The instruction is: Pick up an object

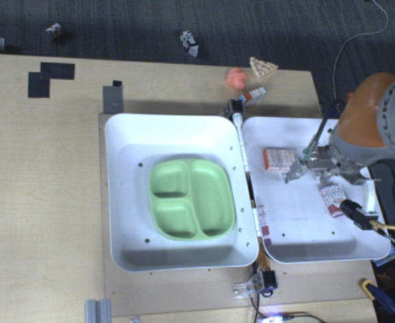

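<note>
on the bench, left bin (116, 180) holds green tray (190, 198); right bin (305, 247), a carton (278, 159).

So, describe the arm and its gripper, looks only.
The arm is grey and rounded, with an orange band above the wrist. The gripper is slim, pale grey metal with darker fittings. A thin dark cable loops above the arm.

Two white bins side by side on table (42, 200). Left bin (126, 180) holds green divided tray (190, 197). Right bin (298, 237) holds orange-white box (278, 159) and red-white packet (332, 198). End effector (297, 173) low over right bin, just beside box. Pink ball (236, 78) on table beyond bins.
</note>
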